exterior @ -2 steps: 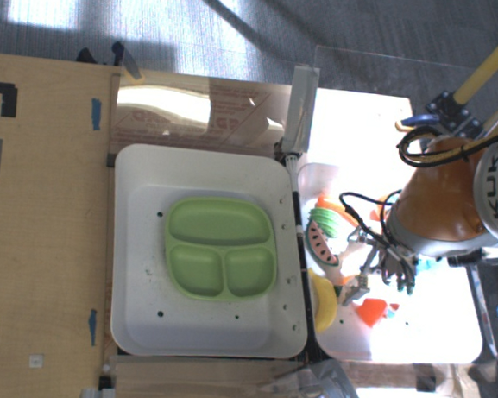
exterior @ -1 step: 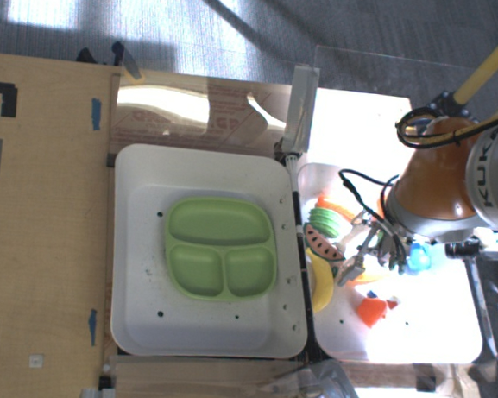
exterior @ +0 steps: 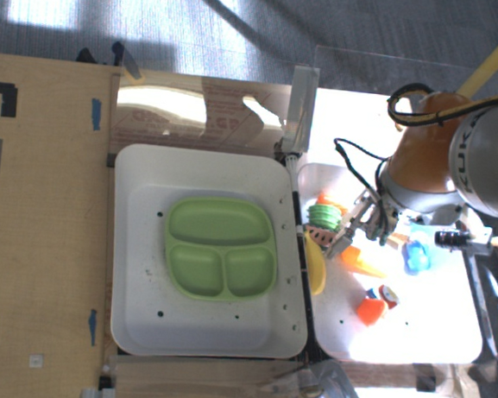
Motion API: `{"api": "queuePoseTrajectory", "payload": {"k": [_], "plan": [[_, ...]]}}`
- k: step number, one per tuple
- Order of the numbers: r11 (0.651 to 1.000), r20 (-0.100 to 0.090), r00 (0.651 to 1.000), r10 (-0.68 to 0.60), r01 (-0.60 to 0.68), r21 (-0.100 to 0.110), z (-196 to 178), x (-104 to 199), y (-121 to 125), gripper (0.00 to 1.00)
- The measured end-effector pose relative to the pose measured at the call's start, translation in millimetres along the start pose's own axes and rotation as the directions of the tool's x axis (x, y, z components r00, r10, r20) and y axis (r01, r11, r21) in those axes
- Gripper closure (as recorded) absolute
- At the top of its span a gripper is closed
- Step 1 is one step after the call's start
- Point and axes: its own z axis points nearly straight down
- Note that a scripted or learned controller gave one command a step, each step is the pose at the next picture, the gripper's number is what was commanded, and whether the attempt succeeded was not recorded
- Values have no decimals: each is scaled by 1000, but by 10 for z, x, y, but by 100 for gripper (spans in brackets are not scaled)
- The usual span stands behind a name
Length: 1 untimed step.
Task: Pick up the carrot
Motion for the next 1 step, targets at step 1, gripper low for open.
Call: {"api": "queuePoseTrajectory", "payload": {"k": [1], "plan": [[1000, 12, 1000, -3, 3, -4, -139, -26, 24, 100]]}}
